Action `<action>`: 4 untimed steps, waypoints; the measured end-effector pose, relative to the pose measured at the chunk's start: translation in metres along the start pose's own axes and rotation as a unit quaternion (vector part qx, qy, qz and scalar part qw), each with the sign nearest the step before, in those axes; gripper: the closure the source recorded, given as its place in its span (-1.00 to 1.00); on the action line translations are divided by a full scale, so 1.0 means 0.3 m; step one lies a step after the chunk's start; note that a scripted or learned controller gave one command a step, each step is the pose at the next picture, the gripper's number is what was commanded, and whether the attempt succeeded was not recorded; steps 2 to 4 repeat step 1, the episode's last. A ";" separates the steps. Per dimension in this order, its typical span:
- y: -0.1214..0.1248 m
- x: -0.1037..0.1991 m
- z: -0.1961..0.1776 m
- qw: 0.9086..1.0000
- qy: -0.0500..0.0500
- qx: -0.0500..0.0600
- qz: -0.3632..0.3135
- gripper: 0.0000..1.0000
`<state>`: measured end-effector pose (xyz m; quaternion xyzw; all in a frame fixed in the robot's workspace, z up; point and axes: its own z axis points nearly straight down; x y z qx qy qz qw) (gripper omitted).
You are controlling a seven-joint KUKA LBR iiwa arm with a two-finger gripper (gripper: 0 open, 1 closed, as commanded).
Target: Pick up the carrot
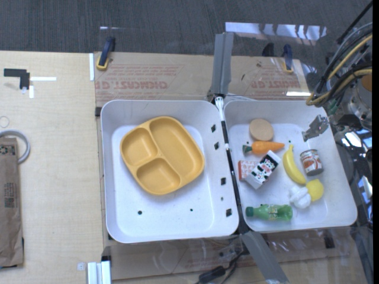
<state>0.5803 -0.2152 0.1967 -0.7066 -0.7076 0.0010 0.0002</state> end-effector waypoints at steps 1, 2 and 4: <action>0.113 0.165 0.088 0.958 -0.001 -0.001 -0.287 -1.00; 0.113 0.165 0.088 0.958 -0.001 -0.001 -0.287 -1.00; 0.113 0.165 0.088 0.958 -0.001 -0.001 -0.287 -1.00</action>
